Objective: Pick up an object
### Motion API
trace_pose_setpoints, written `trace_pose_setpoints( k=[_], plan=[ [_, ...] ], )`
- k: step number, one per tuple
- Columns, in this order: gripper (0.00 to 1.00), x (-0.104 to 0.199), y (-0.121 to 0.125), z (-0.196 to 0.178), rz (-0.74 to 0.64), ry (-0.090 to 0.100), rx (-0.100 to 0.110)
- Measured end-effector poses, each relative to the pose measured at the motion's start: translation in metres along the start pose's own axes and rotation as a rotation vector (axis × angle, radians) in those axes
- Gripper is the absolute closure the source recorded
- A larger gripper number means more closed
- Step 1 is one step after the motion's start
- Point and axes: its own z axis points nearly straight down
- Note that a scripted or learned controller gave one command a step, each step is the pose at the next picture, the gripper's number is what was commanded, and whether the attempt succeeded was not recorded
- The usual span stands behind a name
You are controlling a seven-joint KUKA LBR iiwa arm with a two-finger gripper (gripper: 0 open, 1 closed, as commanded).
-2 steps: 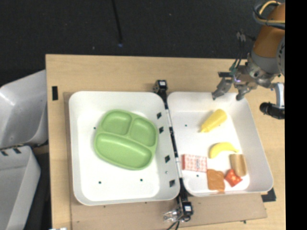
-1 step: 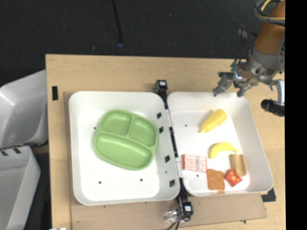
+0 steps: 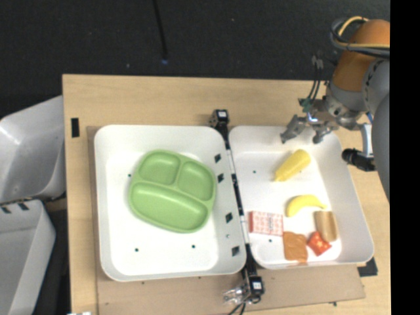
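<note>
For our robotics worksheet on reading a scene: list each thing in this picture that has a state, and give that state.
Two-finger hand: open, holding nothing, above the right bin's far edge.
Green divided plastic plate: upright, compartments bare, in the left bin.
Yellow corn cob: lying flat.
Yellow banana: lying flat, untouched.

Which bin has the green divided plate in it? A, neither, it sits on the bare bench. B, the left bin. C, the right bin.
B: the green divided plate lies inside the left bin, while the right bin holds the small food items such as the banana.
</note>
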Motion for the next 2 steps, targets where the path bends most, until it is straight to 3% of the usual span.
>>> trace_pose_setpoints(
  k=[1,2],
  plan=[
    [0.0,-0.002,-0.001,0.05,0.0,0.001,0.005],
    [1.0,-0.003,0.0,0.036,-0.003,-0.006,-0.002]
  ],
)
